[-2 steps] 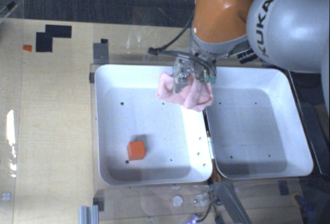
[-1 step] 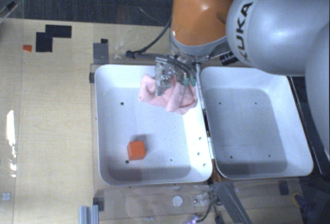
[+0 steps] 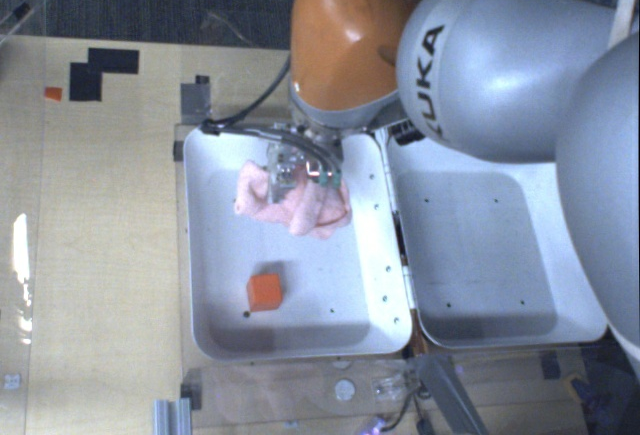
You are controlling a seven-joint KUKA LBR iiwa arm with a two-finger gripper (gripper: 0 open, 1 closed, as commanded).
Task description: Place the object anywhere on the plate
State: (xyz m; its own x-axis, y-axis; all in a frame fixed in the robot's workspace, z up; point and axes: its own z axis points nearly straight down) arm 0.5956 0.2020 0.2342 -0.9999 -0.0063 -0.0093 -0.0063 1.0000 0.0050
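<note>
On the pale wooden worktop (image 3: 100, 253), the left shallow white bin (image 3: 215, 323) holds a small orange block (image 3: 265, 292) near its front edge, and farther back a crumpled pink cloth (image 3: 295, 208) lies under the jaws (image 3: 297, 168), whose opening I cannot tell.

The big grey rounded metal arm casing (image 3: 500, 53) carries black capital letters, partly cut off by the orange band, reading "UKA" of the KUKA brand name.
</note>
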